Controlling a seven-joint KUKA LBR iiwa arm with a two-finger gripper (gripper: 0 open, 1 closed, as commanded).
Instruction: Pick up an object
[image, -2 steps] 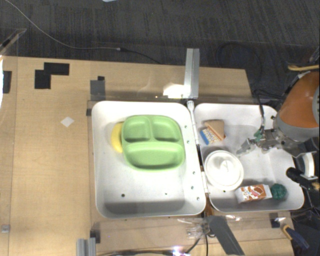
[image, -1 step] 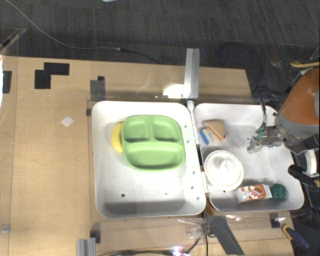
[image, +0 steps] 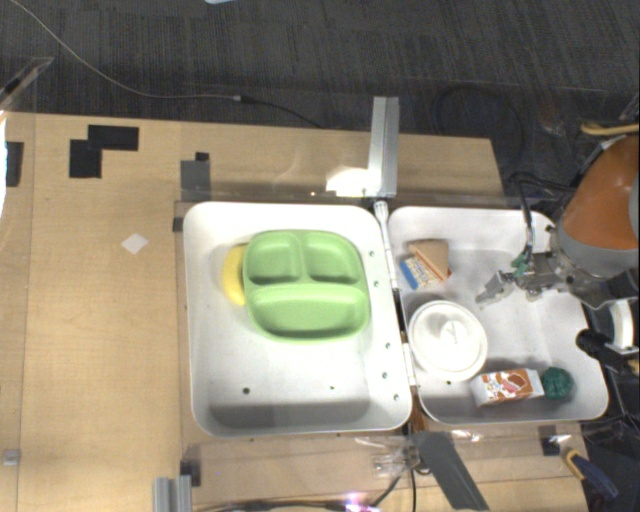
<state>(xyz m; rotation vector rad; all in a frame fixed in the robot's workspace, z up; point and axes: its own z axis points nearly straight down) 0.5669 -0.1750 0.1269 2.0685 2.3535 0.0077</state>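
Hovering at three o'clock in the right bin (image: 560, 345), the gripper (image: 497, 288) holds nothing — finger spread unclear; next, descend onto the white lid (image: 449, 338).

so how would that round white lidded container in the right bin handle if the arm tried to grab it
The round white container looks wide and smooth, so likely slippery and hard to span. It sits flat and low, so it probably won't tip. It looks like thin plastic, likely light.

Green tray (image: 303, 284) crowds the left bin (image: 290, 405); its front lies bare.
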